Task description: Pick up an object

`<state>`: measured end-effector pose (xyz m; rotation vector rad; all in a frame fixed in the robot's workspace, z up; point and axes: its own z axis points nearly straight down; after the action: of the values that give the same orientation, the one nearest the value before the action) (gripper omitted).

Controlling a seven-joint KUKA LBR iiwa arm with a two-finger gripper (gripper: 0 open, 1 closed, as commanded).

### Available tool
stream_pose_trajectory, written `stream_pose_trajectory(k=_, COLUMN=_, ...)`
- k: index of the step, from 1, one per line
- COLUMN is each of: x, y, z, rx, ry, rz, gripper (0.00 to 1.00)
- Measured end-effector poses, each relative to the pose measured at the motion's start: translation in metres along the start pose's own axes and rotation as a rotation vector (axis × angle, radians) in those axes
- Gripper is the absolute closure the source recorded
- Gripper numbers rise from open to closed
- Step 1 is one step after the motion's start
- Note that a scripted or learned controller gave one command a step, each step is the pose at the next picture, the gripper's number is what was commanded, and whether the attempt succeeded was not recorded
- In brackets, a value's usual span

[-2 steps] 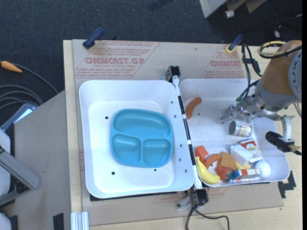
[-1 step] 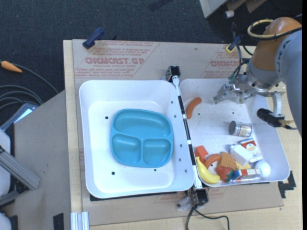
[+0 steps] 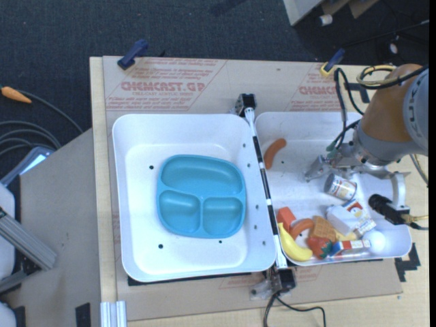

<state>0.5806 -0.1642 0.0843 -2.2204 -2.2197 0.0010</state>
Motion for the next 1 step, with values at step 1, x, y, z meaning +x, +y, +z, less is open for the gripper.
stream_pose_trajectory(k=1, x=0.0001, y=0.0005, z=-0.0101, rx=-0.002, ry=0.0, rz=0.001, gripper=1.0)
